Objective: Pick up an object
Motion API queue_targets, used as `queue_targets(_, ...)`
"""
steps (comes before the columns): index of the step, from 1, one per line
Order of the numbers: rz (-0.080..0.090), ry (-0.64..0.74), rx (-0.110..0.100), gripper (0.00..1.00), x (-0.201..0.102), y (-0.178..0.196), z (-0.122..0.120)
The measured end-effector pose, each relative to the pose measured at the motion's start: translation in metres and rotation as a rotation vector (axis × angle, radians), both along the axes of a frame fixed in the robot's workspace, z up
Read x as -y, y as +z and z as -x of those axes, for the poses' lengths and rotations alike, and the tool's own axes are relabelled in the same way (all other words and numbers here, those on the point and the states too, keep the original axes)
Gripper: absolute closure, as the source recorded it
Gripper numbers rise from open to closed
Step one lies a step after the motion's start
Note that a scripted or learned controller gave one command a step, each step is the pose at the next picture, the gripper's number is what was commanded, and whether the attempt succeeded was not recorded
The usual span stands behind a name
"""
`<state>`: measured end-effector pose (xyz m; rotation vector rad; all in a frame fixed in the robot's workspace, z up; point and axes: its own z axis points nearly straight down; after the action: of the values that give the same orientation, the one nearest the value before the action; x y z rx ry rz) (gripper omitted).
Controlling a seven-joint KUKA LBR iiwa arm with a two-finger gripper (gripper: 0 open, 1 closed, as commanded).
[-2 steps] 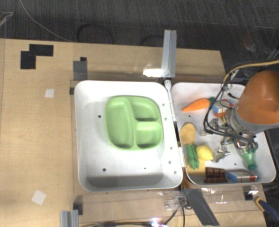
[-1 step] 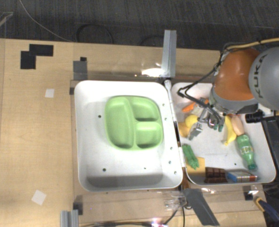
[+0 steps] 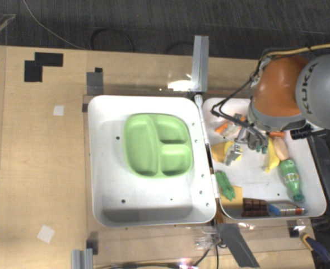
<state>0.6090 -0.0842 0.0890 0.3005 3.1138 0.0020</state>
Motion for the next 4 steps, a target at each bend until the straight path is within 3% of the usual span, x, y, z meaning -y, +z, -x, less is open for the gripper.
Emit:
queue_targets(1, 0.000, -0.117, 0.004, 0.00, -0.002, 0.000, 0.014)
queue_targets(3, -0.001, -0.020, 0.004, 0.00, 0.008, 0.001, 0.021)
queue_targets(4, 0.000, -0.146, 0.004, 0.00, 0.004, 0.001, 0.023)
